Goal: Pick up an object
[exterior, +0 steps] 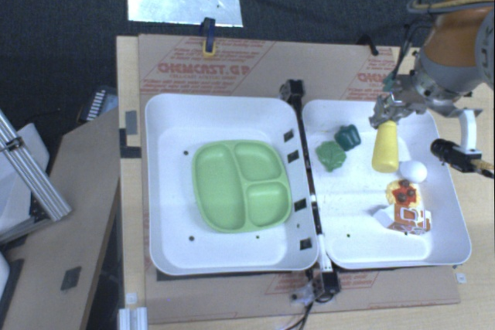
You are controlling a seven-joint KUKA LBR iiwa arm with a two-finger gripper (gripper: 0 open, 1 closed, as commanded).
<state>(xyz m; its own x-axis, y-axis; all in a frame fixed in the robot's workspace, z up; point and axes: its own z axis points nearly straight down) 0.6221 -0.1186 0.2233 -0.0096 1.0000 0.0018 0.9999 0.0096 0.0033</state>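
The two-finger metal gripper [389, 109] hangs at the far edge of the right shallow white plastic bin [448, 243], directly above the upper end of the yellow elongated plastic bottle-shaped object [385, 147]. Whether the claw is spread or pressed together cannot be told from this view, and contact with the yellow object cannot be confirmed.

The yellow object lies in the far half of the right bin. Its long axis runs roughly near-to-far, with the narrower end pointing away toward the gripper.

Risks, as judged:
- A grasp taken at the narrow end may slip, because the smooth body tapers there
- The small white egg-shaped ball [413, 171] touches or sits just beside the lower end; dragging the yellow object may roll it
- The orange-and-white printed packet [405, 206] lies near, and the two green crumpled pieces [339, 146] lie to the left

The left shallow white bin [166, 243] holds a pale green three-compartment plastic tray [236, 185]
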